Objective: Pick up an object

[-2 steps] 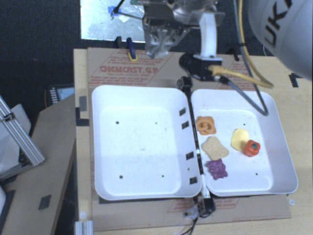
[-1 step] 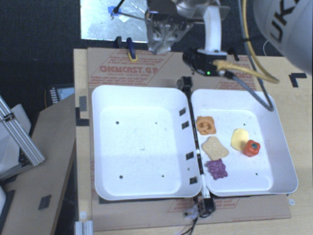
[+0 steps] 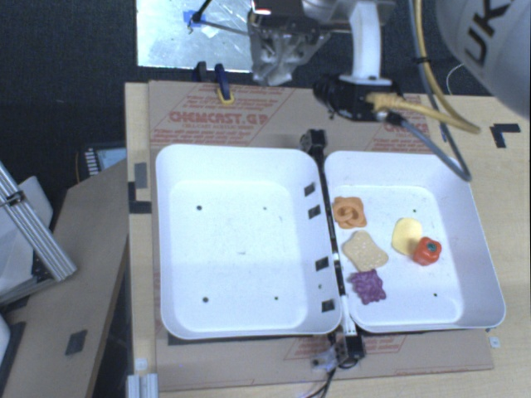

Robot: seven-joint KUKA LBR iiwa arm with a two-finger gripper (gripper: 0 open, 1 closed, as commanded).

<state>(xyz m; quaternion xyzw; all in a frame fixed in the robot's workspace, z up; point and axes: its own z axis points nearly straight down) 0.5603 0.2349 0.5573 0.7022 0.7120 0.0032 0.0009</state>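
Looking at the camera view: gripper (image 3: 274, 60) hangs high above the bench's far edge, well apart from both bins, nothing between its fingers; can't tell how wide they stand (blurred).

Right bin (image 3: 473, 247) carries all the candidates, clustered toward its left wall: orange pretzel piece (image 3: 349, 211), tan bread slice (image 3: 364, 250), purple grape bunch (image 3: 367, 285), yellow piece (image 3: 405, 235) touching a red tomato (image 3: 426, 250).

Left bin (image 3: 166, 247) is bare white.

My read: toy food, light, probably rigid plastic, a bit slick. Tomato is the tallest and roundest, so take it across its middle. The bread slice lies flat, a poor pinch.
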